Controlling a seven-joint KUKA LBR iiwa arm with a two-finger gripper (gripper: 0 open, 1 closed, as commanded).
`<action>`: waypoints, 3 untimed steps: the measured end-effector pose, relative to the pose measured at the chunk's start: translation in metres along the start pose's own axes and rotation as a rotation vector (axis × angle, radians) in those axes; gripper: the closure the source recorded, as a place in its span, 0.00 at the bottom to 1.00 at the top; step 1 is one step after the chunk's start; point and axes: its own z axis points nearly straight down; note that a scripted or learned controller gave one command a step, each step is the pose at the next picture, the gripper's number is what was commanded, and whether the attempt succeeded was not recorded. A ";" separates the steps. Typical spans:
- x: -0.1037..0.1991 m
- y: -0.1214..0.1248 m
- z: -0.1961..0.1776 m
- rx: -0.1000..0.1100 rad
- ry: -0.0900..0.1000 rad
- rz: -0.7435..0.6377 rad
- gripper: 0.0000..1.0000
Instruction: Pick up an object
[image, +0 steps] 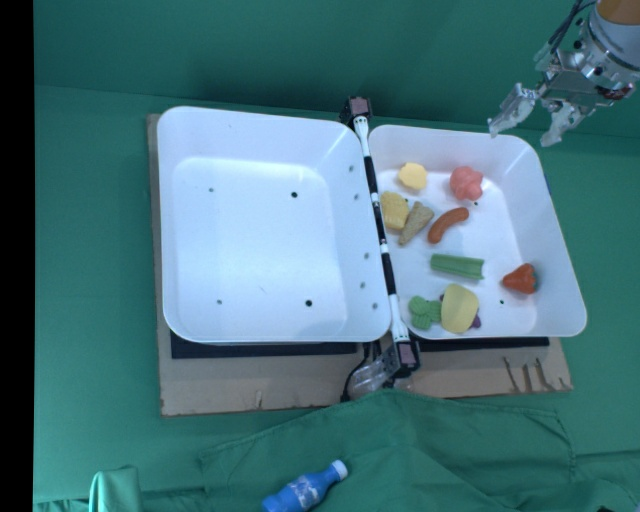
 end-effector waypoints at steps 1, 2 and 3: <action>-0.006 0.022 0.101 0.009 0.000 -0.001 0.00; 0.044 0.019 0.184 -0.002 -0.003 -0.005 0.00; 0.056 -0.020 0.181 -0.016 -0.005 0.000 0.00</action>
